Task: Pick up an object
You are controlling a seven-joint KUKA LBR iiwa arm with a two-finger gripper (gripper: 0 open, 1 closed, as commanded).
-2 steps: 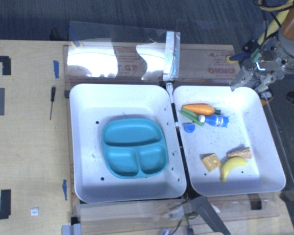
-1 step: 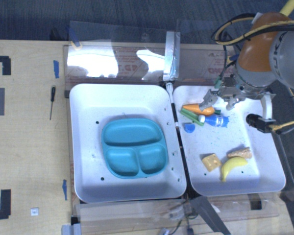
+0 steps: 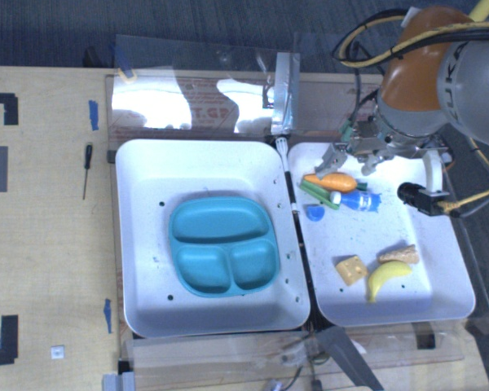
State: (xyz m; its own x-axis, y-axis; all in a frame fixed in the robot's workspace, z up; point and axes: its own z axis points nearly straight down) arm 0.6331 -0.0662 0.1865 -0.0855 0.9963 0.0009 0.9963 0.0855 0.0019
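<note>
Nearest the camera, a toy banana [image 3: 388,276] lies in the right bin [image 3: 448,255], well below the end effector [image 3: 354,155], whose fingers are seen spread open with nothing between them. Just beneath it rests a toy carrot [image 3: 336,182], judged light, stiff and somewhat slippery, best gripped across its orange middle.

A grey arm [image 3: 477,88] with a rounded orange band [image 3: 420,76], looping black and yellow cables [image 3: 367,43], and a metal gripper [image 3: 354,157].
</note>
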